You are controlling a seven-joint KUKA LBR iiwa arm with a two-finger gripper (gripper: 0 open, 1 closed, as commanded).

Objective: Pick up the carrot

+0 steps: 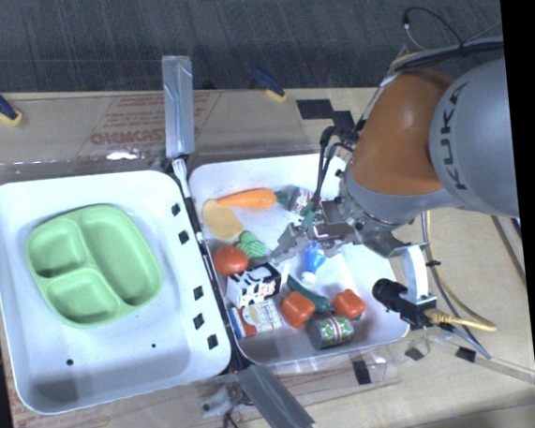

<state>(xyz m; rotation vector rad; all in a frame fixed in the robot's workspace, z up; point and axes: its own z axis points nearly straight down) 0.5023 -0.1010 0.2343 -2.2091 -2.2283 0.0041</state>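
The orange carrot [245, 199] lies on its side at the far edge of the right bin [383, 334], just right of a pale yellow piece [221, 219]. My gripper [309, 234] hangs over the middle of that bin, to the right of the carrot and nearer the camera, apart from it. Nothing of the carrot is under the gripper. A small blue and white bottle [314, 258] sits just below the gripper. The grey and orange wrist [398, 153] hides the bin's right side.
The right bin also holds a red tomato [229, 259], a green piece [255, 247], a black-and-white patterned item [256, 285], two red pieces [297, 309], [348, 302] and a green can [333, 330]. A green divided plate [91, 263] lies in the left bin [39, 381].
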